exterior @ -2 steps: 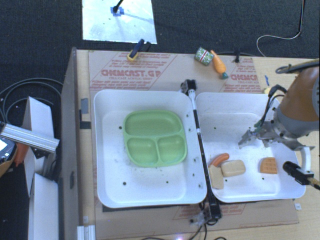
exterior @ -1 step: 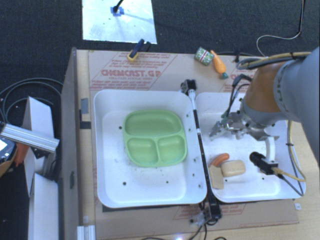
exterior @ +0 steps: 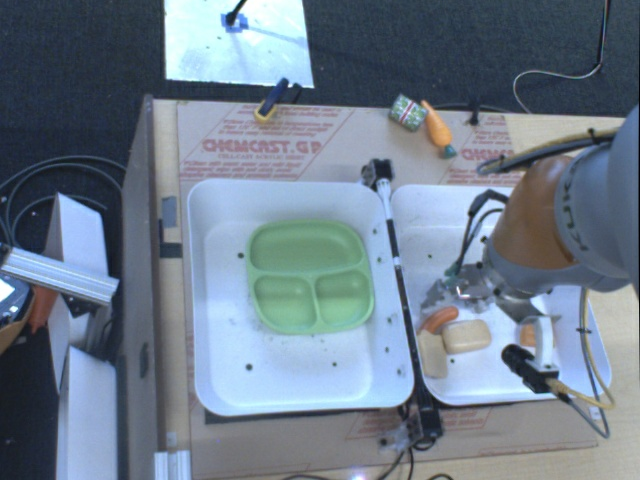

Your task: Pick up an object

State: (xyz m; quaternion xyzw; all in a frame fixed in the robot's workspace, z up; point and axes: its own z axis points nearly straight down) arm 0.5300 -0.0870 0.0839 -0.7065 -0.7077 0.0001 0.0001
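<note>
Bench (exterior: 300,133): cardboard-topped, bearing 2 white bins side by side, with a small can (exterior: 407,111) and a toy carrot (exterior: 438,128) lying at its far edge.
Left bin (exterior: 225,298): holds 1 green tray (exterior: 305,273) with 3 compartments, lying flat near the middle.
Right bin (exterior: 430,223): holds the arm's working end and 2 small things at its near left part.
Arm (exterior: 575,218): reaches in from the right, grey with an orange band, bent down into the right bin.
Gripper (exterior: 455,290): low in the right bin, just far of the 2 things; whether its tips are spread or pressed together cannot be told, as the metal parts blur together.
Tan block (exterior: 466,337): rests on the bin floor, just near and right of the gripper.
Orange piece (exterior: 439,319): lies on the bin floor touching the block's left side, right beneath the gripper's tip.
Progress: nothing looks lifted yet; both things seem to sit on the floor, so the grasp and the lift are left to do.
Likely target: the orange piece, being closest to the tip.
</note>
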